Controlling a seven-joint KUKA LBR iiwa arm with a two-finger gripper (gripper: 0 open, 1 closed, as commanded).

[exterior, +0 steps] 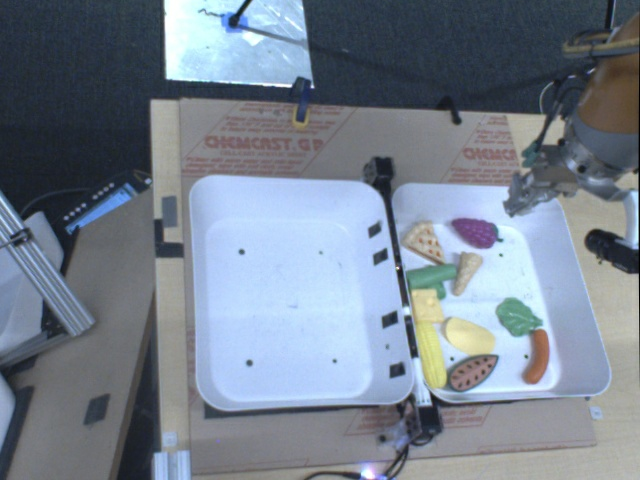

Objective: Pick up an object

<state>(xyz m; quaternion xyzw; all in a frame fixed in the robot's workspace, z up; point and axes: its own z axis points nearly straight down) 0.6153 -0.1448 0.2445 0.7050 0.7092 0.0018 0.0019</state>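
Ridged oval watermelon slice (472,372) lies in the smooth white bin (578,268); gripper (519,200) closure unclear.

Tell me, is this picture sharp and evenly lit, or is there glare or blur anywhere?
In the camera view, the light is soft and fairly even, with faint shadows; the shiny sheet at the top glares pale, the white bins look slightly washed out, the gripper and arm at the right edge are a little soft, and the toy foods such as the purple grapes stay readable.
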